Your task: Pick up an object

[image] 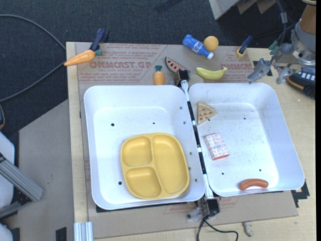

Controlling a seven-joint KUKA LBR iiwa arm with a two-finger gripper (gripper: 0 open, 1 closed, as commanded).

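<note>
The right bin (281, 129) holds a triangular pizza slice (204, 112) near its left wall, a small pink-and-white box (216, 146) below it, and a sausage (253, 184) by the front rim. My gripper (270, 72) hangs over the bin's far right corner, above the rim and well away from these objects. Its two grey fingers (258, 71) stand spread, so it is open with nothing between them.
A yellow divided plate (154, 164) lies in the left bin (100, 119). Behind the bins on the board lie a banana (211, 73), a blue bottle (197, 46), an orange ball (211, 42), a watermelon slice (173, 64) and a carrot (79, 58).
</note>
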